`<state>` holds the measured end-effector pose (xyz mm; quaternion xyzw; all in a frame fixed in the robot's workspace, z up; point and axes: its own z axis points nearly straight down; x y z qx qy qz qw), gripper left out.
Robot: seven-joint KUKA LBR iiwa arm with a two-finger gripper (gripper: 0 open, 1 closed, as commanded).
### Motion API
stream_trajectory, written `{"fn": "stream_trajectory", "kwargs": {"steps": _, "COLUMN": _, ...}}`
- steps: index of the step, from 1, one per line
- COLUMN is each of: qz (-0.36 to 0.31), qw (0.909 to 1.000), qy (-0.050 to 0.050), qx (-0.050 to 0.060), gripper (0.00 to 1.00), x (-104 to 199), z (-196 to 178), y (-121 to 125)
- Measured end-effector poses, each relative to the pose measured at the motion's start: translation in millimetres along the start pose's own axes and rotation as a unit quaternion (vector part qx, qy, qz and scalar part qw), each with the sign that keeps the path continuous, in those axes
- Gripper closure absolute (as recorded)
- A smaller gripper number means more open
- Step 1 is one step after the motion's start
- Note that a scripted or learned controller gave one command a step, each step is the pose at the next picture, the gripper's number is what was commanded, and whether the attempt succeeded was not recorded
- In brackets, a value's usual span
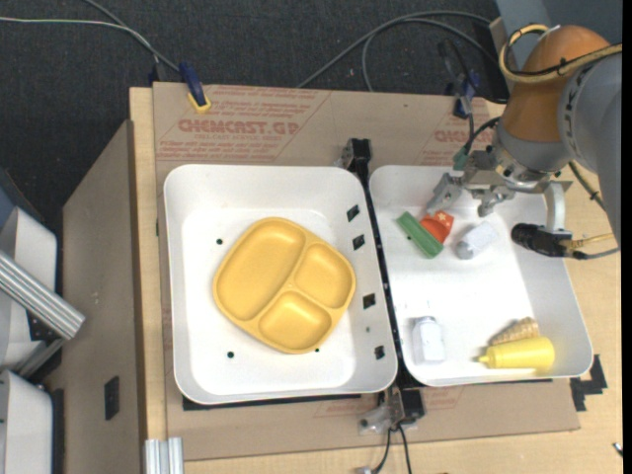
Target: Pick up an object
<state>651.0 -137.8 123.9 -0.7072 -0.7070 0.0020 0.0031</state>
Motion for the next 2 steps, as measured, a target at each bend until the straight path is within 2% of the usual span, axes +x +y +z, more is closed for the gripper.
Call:
{"fn": "stream_trajectory", "kwargs": {"steps": 1, "qz": -0.001, "qw": 1.0, "qy": 0.001, "qx": -0.009, "gripper": 0.0, "x": 2, "z": 29, "y": 6}}
{"fn": "stream_trajectory", "kwargs": {"steps": 2, "qz": -0.002, "qw": 0.9999, "qy": 0.001, "qx": -0.015, "gripper": 1.0, "x": 3, "z": 14, "y": 9}}
